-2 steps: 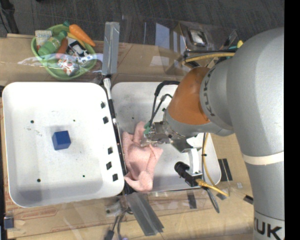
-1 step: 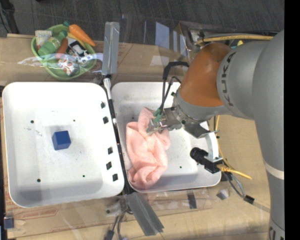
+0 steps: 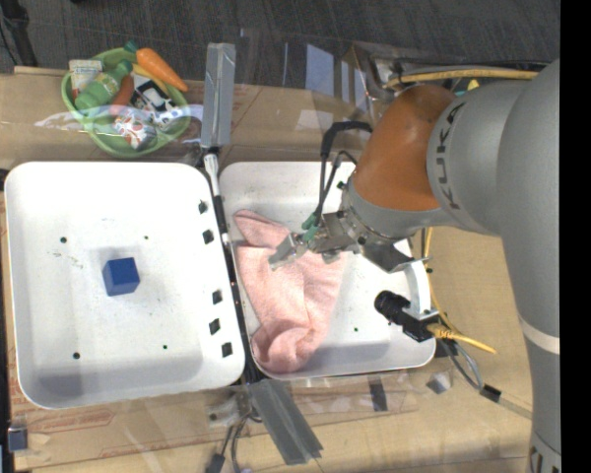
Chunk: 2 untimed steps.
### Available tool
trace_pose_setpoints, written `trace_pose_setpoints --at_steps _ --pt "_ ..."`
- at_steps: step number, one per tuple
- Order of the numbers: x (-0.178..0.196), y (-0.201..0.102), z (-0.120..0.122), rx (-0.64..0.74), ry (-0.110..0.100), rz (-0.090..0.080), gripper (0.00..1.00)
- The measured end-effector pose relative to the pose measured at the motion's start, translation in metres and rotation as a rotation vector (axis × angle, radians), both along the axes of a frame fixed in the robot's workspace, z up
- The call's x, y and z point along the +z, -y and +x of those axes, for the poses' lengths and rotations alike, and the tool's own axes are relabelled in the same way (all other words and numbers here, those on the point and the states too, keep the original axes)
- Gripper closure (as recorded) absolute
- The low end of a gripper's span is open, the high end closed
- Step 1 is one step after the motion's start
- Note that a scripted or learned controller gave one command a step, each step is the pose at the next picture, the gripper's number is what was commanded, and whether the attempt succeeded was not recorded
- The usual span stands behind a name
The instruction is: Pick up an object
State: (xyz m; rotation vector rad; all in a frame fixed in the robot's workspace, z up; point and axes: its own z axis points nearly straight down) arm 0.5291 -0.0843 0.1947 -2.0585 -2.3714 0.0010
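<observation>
A pink cloth (image 3: 288,294) lies crumpled in the right bin (image 3: 374,358), spread from its upper left down to its front edge. My gripper (image 3: 294,249) hangs low over the cloth's upper part, its silver fingers pointing left and down at the fabric. No fold of cloth shows between the fingers. A blue cube (image 3: 121,275) sits alone in the left bin (image 3: 39,225), far from the gripper.
A green bowl (image 3: 128,101) holding toy vegetables and other small items stands on the bench behind the left bin. The arm's large grey and orange body covers the right bin's far right side. A raised divider runs between the two bins.
</observation>
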Motion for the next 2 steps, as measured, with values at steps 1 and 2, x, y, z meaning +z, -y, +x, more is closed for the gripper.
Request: trace_pose_setpoints --at_steps 1,2 --pt "-0.102 0.065 0.009 -0.094 0.002 0.0 0.0" --pt "-0.102 0.072 0.055 -0.17 0.0 0.0 0.0"
